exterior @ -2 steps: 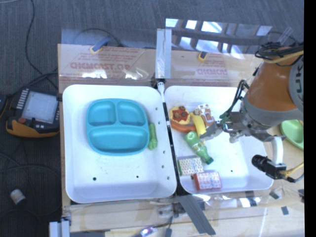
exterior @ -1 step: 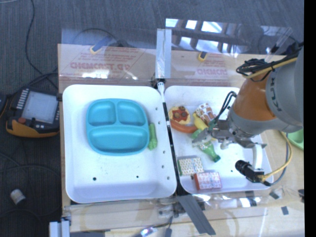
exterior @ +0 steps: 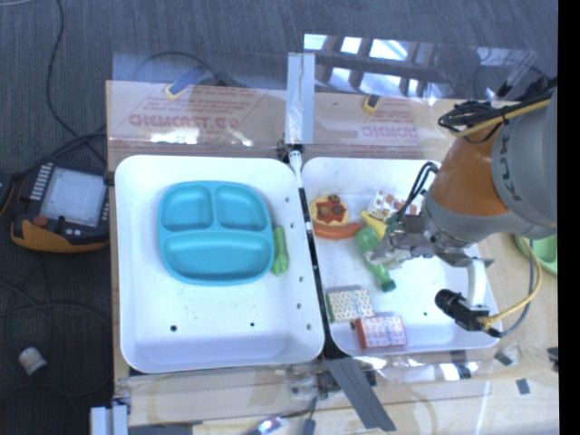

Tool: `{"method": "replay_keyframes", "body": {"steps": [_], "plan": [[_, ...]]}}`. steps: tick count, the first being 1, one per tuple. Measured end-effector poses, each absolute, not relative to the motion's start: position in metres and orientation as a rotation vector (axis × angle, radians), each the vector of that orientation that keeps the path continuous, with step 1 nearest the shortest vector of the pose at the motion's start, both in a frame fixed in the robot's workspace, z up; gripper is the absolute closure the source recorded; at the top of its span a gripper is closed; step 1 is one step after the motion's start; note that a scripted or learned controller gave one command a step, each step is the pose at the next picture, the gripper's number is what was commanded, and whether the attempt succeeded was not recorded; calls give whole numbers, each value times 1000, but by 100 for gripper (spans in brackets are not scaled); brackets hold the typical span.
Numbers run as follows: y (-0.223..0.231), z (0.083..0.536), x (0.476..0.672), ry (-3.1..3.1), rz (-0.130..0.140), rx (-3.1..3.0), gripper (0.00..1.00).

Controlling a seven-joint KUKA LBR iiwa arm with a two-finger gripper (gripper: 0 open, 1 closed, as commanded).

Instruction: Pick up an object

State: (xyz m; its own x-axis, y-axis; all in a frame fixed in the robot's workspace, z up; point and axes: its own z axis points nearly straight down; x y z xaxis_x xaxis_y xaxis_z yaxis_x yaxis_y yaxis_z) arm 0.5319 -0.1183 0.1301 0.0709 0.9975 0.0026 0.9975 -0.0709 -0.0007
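Gripper [exterior: 391,247] sits low in right bin [exterior: 453,329] among green toy pieces [exterior: 376,259], touching or just above; grip state cannot be told; nothing visibly lifted; pick not yet done.

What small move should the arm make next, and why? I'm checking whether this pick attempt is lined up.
Probably a short straight descent. The gripper hovers in the right bin over the green toy, with the pizza slice close on its left, so sideways motion risks bumping neighbours.
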Motion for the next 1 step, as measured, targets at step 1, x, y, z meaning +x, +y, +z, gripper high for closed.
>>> {"method": "replay_keyframes", "body": {"steps": [1], "plan": [[-78, 217, 571, -2085, 5, -2350, 100]]}}
